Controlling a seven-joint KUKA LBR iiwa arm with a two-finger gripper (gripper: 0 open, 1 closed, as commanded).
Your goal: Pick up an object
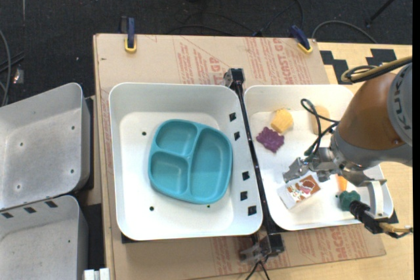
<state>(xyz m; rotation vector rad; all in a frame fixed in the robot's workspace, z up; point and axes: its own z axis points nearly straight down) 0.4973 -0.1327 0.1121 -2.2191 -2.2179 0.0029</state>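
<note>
In the right bin [261, 101] lie a yellow lumpy object [282, 119], a purple object [270, 139] and a white packet with a red-brown print [301, 192]. At the arm's lower right are a green object [347, 199] and a small orange piece [342, 183], both partly hidden by the arm. My gripper [296, 171] hangs low over the bin's front half, just above the packet's upper edge. I cannot see whether it touches the packet.
A teal divided plate [191, 160] lies in the left bin [131, 141]. The black divider [248, 154] runs between the bins. The arm's orange band [371, 115] covers the right bin's right side. Two clamps [130, 36] hold the board at the back.
</note>
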